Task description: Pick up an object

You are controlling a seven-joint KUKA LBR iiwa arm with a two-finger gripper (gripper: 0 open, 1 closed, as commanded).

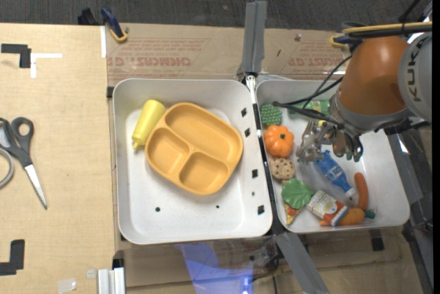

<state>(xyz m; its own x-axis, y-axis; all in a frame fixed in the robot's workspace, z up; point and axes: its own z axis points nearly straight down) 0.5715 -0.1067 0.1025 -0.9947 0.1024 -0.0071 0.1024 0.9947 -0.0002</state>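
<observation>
Even, bright overhead light; soft shadows lie under the gripper point(328, 141), and left of it the focus stays sharp.

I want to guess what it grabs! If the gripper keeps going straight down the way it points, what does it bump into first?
Probably the blue-and-white packet, which lies right under the gripper in the right bin. Height above it is hard to judge from this slanted view.

Bench point(55, 169), light wood surface, bearing two white bins: left bin point(137, 210) and right bin point(385, 210), touching side by side. Scissors point(24, 152) lie well left of the left bin; a flattened cardboard sheet point(179, 55) lies just behind it.
</observation>
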